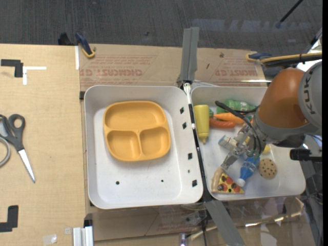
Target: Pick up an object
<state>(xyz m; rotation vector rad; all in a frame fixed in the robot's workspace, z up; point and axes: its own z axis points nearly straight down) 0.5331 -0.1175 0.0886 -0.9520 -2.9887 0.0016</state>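
My gripper [225, 152] hangs low in the right bin [287, 188], with its two metal fingers [228, 161] spread open and pointing left; nothing sits between them. A pizza slice toy [227, 183] lies just below the fingers. A small blue bottle [247, 169] and a round cookie [266, 168] lie to their right, partly under the wrist. A yellow mustard bottle [202, 122] stands along the bin's left wall. An orange carrot [228, 119] and a green item [239, 105] lie at the back.
The left bin [102, 188] holds a yellow divided plate [137, 130]. Scissors [18, 142] lie on the bench at far left. The arm's orange band [284, 104] covers the right bin's back right part.
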